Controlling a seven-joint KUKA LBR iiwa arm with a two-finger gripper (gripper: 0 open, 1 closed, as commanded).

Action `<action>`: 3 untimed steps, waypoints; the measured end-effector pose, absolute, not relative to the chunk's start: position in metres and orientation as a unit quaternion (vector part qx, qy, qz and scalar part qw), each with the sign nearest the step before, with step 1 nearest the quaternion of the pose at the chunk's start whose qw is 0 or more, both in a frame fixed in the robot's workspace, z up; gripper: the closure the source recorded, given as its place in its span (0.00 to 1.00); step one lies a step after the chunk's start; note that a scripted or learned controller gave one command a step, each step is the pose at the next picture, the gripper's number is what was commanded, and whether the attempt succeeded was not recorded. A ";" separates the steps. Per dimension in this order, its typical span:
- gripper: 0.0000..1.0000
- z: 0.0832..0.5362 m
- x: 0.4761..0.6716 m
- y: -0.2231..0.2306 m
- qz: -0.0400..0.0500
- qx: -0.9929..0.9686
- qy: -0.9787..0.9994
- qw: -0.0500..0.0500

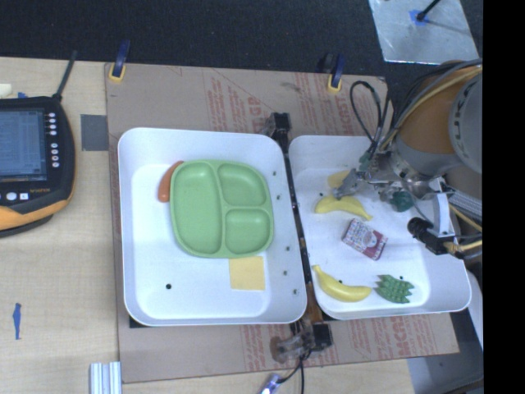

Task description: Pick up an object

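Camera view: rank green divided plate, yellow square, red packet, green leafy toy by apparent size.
1. green divided plate, by far the largest
2. yellow square
3. red packet, close to the square, slightly smaller
4. green leafy toy, close to the packet; order unsure

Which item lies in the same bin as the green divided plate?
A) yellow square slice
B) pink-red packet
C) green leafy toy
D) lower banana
A: the yellow square slice lies just below the green divided plate in the left bin. The pink-red packet, the green leafy toy and the lower banana all lie in the right bin.
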State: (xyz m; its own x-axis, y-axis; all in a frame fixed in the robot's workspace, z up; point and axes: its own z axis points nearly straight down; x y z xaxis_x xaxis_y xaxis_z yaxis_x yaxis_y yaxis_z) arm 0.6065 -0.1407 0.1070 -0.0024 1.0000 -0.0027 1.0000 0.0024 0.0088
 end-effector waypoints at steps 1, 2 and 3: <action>0.00 0.092 0.655 -0.121 -0.001 0.706 0.708 -0.001; 0.00 0.092 0.657 -0.132 0.000 0.706 0.708 0.000; 1.00 0.103 0.657 -0.132 0.000 0.706 0.709 0.000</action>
State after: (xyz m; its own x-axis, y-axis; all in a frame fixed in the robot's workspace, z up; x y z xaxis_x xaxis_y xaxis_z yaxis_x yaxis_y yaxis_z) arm 0.6571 -0.1323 0.1030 -0.0044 1.0000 -0.0005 1.0000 0.0044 -0.0002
